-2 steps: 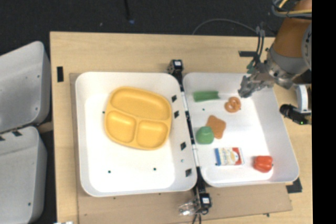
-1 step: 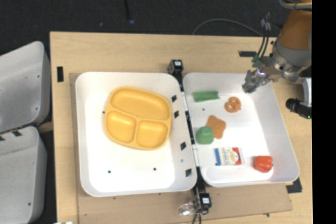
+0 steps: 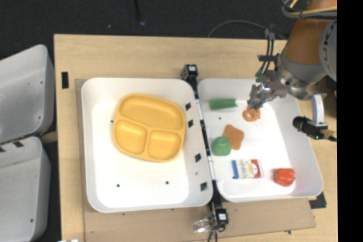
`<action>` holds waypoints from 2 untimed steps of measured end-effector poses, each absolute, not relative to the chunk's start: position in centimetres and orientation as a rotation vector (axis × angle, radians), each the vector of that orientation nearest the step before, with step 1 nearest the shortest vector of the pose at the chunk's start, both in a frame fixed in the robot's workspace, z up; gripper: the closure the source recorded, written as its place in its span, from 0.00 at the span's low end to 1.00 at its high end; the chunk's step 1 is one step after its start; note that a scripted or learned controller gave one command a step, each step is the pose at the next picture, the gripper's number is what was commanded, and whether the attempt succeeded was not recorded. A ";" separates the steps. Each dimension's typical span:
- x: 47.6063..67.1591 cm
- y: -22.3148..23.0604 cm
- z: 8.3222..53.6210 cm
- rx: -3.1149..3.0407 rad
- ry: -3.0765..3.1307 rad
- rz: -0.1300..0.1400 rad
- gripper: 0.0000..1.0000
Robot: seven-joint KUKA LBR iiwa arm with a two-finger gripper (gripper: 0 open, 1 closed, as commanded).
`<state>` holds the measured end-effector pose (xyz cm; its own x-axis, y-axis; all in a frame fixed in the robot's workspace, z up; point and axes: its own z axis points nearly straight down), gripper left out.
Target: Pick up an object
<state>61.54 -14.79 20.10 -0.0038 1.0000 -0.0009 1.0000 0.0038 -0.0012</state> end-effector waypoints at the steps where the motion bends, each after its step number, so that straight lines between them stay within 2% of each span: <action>1: 60.4 -9.5 20.7 -2.214 -2.228 -0.002 1.00; 2: 58.1 -5.3 20.4 -2.216 -2.225 0.002 1.00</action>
<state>58.13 -5.27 20.42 -0.0042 1.0000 0.0001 1.0000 0.0042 -0.0018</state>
